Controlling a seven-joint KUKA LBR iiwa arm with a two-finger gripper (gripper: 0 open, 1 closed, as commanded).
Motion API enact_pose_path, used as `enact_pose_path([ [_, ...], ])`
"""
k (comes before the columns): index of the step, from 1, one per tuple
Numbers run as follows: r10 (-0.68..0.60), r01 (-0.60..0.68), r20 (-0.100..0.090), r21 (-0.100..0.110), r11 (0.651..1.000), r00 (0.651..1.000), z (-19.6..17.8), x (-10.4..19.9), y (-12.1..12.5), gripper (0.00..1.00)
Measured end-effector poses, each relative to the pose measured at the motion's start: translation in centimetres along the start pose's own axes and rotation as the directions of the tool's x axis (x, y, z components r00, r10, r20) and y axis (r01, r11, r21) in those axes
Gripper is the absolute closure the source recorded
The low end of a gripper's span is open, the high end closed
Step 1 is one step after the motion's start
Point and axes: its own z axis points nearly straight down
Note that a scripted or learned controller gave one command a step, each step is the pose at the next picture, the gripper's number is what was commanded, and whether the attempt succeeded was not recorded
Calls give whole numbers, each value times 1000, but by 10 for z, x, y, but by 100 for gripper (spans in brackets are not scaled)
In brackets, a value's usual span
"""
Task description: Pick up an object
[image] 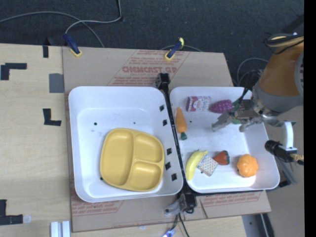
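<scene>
The KUKA arm's gripper (236, 122) hangs over the right bin (256, 181), its two grey fingers (220, 122) spread apart with nothing between them. Just off its 10 o'clock lies a purple bunch of grapes (220, 105), and beyond that a small milk carton (197, 103). At the gripper's 9 o'clock a carrot (181, 121) rests against the bin's left wall. Toward 6 o'clock sit a red strawberry (222, 157) and an orange fruit (247, 165); toward 7 o'clock, a grey checked packet (208, 166) touches a banana (194, 163). Farther out at 8 o'clock, the left bin (84, 112) holds a yellow divided plate (132, 159).
</scene>
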Motion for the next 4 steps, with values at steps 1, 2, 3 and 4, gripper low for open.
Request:
enact_pose_path([
  [1, 1, -1, 4, -9, 1000, 1000, 115, -52, 60, 0],
  [2, 0, 0, 2, -3, 1000, 1000, 116, -34, 120, 0],
  [3, -1, 1, 6, -4, 1000, 1000, 106, -35, 120, 100],
  [4, -2, 2, 0, -3, 1000, 1000, 18, 65, 62, 100],
])
